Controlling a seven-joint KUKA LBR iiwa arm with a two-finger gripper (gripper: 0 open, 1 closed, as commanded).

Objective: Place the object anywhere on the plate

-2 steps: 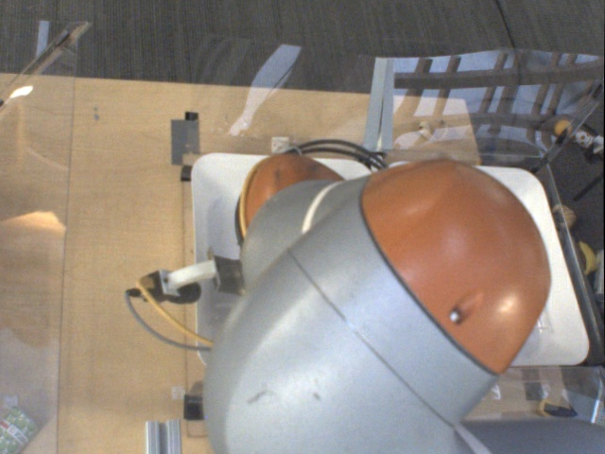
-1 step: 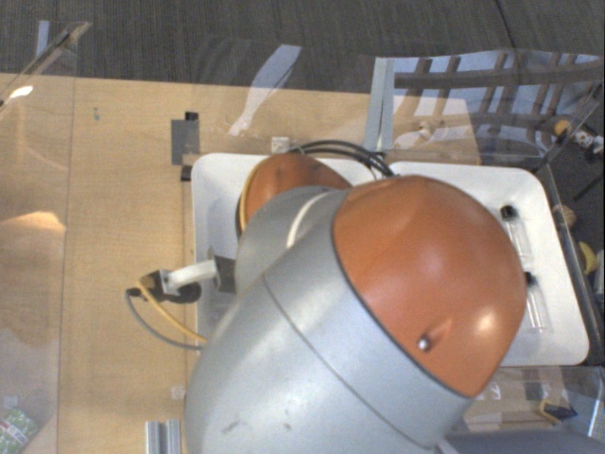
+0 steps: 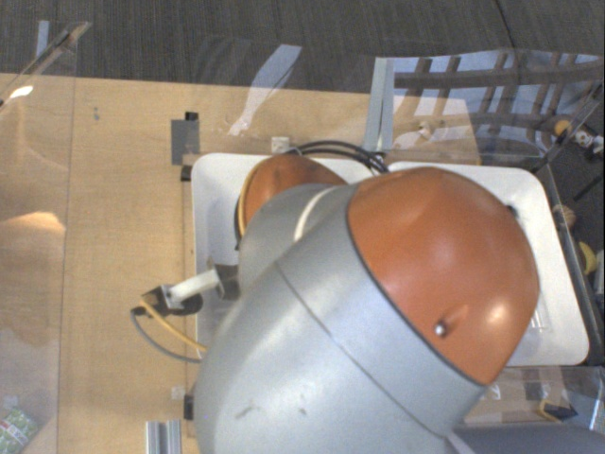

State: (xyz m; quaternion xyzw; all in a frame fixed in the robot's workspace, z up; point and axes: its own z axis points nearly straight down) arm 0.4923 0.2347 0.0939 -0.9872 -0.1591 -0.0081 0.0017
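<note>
Where visible, wooden bench (image 3: 104, 216) (pale, glossy)

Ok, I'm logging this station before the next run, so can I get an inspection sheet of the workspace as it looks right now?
Surface: wooden bench, with the white bins largely covered by the arm.
Job's things: a curved orange-brown edge shows behind the arm in the left bin; cannot tell if it is the plate. Object: nothing seen.
Clutter: a small dark bracket on the bench beside the bin corner.
Grippers: hidden beneath the arm, state cannot be told.
Cables: black cable along the bins' far rim; yellowish cable loop at the left.
Surroundings: dark carpet, metal frame at upper right.
</note>
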